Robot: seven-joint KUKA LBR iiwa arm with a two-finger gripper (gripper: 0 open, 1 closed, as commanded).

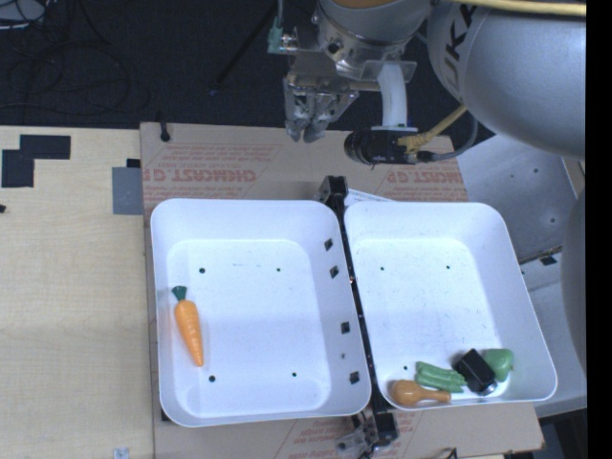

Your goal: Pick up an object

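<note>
My gripper [308,122] hangs high above the bench, behind the far edge of the two bins and over the cardboard sheet, with nothing visibly in it. An orange carrot [188,329] with a green top lies near the left wall of the left bin [244,220]. In the right bin's [430,220] near right corner a cluster lies together: a green pea pod [440,377], a black block [474,370], a green piece [499,360] and an orange-tan pear-shaped piece [417,393].
A black divider strip [346,295] runs between the bins. The grey arm [507,46] fills the upper right. Brown cardboard [229,165] lies under the bins, and a light wooden bench [67,304] lies to the left.
</note>
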